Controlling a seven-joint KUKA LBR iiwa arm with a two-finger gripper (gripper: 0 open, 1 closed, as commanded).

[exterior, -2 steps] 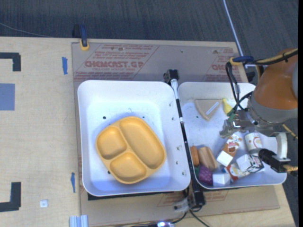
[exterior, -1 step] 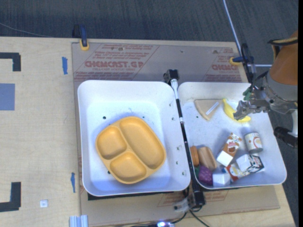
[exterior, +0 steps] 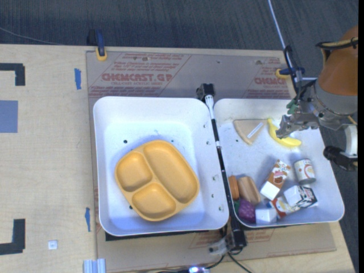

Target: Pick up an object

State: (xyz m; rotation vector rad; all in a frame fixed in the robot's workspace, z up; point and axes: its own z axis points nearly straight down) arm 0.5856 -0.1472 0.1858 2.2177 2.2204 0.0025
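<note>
My gripper (exterior: 286,125) reaches in from the right and hangs over the far part of the right bin (exterior: 330,212). Its tips are right at a yellow banana (exterior: 282,138) lying on the bin floor. A tan pizza slice (exterior: 248,129) lies just left of the banana. Nearer the front of that bin sit a small can (exterior: 304,170), a hot dog (exterior: 242,187), purple grapes (exterior: 246,210) and several small boxes and packets (exterior: 290,197). I cannot see whether anything sits between the fingers.
The left bin (exterior: 108,118) holds a yellow three-compartment plate (exterior: 156,178). A black clamp (exterior: 205,91) sits at the far end of the divide between the bins. Cardboard (exterior: 148,73) lies under both bins.
</note>
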